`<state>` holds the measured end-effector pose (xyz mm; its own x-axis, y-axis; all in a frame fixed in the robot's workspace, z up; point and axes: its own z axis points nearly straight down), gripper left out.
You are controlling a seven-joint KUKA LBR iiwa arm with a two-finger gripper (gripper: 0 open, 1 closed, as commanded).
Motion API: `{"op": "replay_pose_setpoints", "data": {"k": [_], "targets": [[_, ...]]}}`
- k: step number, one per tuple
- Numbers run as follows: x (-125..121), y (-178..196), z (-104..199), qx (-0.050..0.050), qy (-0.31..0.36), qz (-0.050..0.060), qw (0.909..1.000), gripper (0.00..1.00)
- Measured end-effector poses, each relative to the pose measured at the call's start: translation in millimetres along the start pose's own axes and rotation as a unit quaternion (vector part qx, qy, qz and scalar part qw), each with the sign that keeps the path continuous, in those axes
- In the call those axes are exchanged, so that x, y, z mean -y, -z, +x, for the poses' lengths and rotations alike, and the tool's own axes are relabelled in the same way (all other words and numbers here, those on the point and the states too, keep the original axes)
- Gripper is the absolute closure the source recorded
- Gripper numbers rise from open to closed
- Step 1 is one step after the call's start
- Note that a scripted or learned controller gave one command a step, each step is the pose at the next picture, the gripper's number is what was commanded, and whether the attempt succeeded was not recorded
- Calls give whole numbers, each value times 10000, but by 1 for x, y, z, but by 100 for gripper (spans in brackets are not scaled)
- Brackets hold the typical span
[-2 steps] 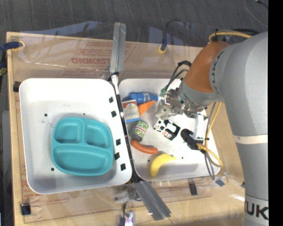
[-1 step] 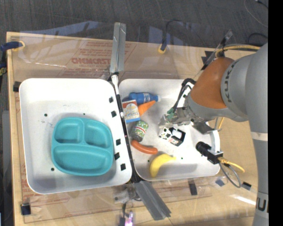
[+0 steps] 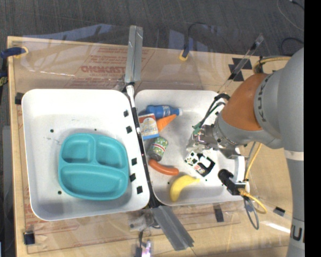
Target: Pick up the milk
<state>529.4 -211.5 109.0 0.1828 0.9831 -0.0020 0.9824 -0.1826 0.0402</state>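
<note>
The milk (image 3: 148, 126) is a small white carton with a red label. It lies at the left side of the right bin (image 3: 214, 98), against the divider. My gripper (image 3: 198, 163) hangs low over the right-centre of the same bin, well to the right of the milk and a little nearer the front. It is not touching the carton. The grey arm with its orange band (image 3: 245, 111) reaches in from the right above it.
Around the milk lie a blue bottle (image 3: 163, 111), an orange carrot (image 3: 166, 123), a green can (image 3: 159, 148), a red sausage (image 3: 163, 168) and a banana (image 3: 182, 186). The left bin (image 3: 37, 122) holds a teal divided plate (image 3: 93, 166).
</note>
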Motion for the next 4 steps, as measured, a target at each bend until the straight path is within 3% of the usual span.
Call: {"op": "replay_pose_setpoints", "data": {"k": [1,2,3,4], "targets": [[15,1,3,31,961,-23,9954,0],[37,1,-8,20,1875,-21,9823,0],[37,1,-10,41,3483,-12,9374,0],[38,1,-10,40,3482,-11,9374,0]]}}
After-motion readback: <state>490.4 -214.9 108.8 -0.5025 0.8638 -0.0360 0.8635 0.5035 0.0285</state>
